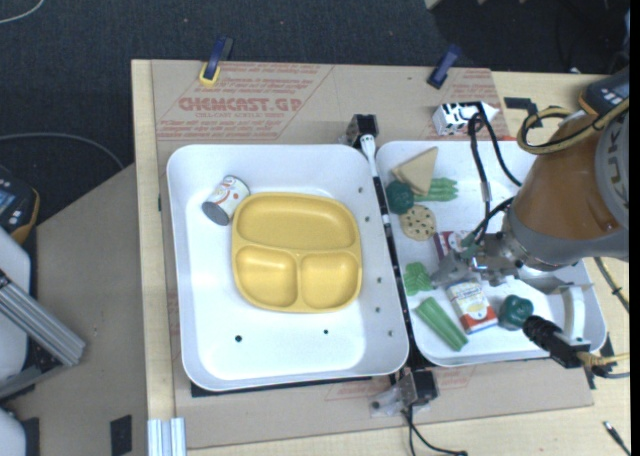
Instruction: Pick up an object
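Dark carpet surrounds the counter point(300, 94), a board stamped with red lettering and clamped at its far edge. Two white bins sit on it side by side.

Left bin point(190, 274): a yellow divided plate point(295, 249) in the middle, a small cylindrical can point(224, 198) lying tipped at the plate's far-left corner, touching or just beside it.

Right bin point(590, 329): crowded. Near the far wall a tan wedge point(420, 169) with a green leafy toy point(442, 187) just beside it, a dark green round piece point(400, 196), and a brown dotted cookie-like disc point(417, 221). Nearer the front a green flat bar point(440, 324), a small white-and-red packet point(472, 306) and a teal knob point(516, 311).

Tool point(470, 264): low over the middle of the right bin, among the items and just above the packet. Arm and cabling mask it from here; cannot tell whether it is spread or closed, nor whether it touches anything. Nothing is visibly held.

Risks, judged from this layout:
- Items near the tool lie close together, so a descent could land between two of them and push both aside rather than seize one.
- The packet looks flat and low; it could slip out on lifting.
- The green bar leans near the dividing wall; nudging it could wedge it there.
- Loose black cables hang over the far side of the right bin and could snag.
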Tool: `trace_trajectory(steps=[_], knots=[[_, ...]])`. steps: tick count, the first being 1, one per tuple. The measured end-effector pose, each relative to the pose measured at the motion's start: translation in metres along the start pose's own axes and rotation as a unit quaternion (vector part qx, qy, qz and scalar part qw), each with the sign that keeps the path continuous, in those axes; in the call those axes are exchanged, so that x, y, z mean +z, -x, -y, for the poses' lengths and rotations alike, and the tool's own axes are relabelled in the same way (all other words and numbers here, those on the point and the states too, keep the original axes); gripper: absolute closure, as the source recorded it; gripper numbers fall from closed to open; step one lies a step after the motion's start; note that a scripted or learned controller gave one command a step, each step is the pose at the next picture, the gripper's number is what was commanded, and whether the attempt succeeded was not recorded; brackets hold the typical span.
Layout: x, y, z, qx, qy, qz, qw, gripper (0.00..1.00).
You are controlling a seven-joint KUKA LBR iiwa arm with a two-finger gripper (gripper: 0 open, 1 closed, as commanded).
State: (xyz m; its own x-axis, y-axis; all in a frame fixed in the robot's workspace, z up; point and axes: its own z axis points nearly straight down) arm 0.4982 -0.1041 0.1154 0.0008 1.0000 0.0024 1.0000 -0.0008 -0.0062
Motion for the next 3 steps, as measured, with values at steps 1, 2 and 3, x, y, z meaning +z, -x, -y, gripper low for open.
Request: trace_trajectory(steps=[1, 2, 3], knots=[[0.031, 0.000, -0.001, 0.000, 0.002, 0.000, 1.0000, 0.00], [0.019, 0.000, -0.001, 0.001, 0.004, 0.001, 1.0000, 1.00], [-0.027, -0.006, 0.004, -0.001, 0.006, 0.002, 1.0000, 1.00]])
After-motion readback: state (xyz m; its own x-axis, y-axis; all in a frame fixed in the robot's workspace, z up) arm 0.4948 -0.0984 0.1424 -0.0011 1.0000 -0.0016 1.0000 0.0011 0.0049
